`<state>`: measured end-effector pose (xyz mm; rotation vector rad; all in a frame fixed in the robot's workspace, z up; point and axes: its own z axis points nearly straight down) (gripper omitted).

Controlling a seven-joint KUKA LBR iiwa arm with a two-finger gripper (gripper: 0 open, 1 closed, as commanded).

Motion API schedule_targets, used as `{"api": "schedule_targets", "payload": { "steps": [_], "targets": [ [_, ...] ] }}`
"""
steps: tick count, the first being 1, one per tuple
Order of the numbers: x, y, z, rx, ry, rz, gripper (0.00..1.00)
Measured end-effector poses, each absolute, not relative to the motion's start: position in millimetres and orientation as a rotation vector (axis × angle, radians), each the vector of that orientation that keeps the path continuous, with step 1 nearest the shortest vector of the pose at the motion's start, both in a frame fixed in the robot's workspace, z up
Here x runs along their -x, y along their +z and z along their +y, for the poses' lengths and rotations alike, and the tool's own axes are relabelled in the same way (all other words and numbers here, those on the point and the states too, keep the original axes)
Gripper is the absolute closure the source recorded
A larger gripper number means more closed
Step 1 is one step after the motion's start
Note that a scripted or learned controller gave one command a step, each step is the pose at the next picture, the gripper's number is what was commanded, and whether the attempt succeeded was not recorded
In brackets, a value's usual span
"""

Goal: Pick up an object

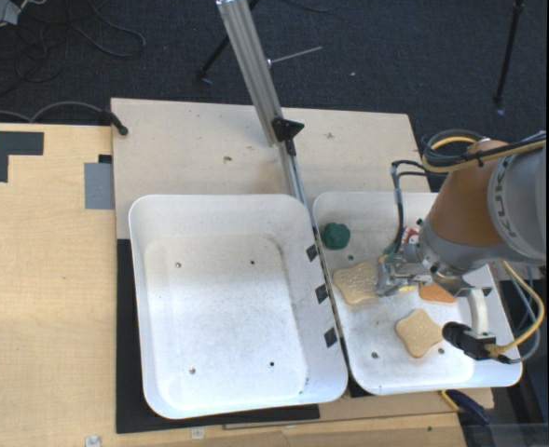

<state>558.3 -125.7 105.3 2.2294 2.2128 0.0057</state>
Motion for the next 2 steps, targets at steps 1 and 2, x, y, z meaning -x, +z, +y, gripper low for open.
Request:
{"api": "schedule_targets", "payload": {
  "steps": [1, 2],
  "targets": [
    [-553.8, 152.9, -135.3, -2.229, 0.001, 2.212, 1.00],
    [-555.4, 195.1, -136.5, -2.220, 0.002, 2.220, 1.00]
  ]
}}
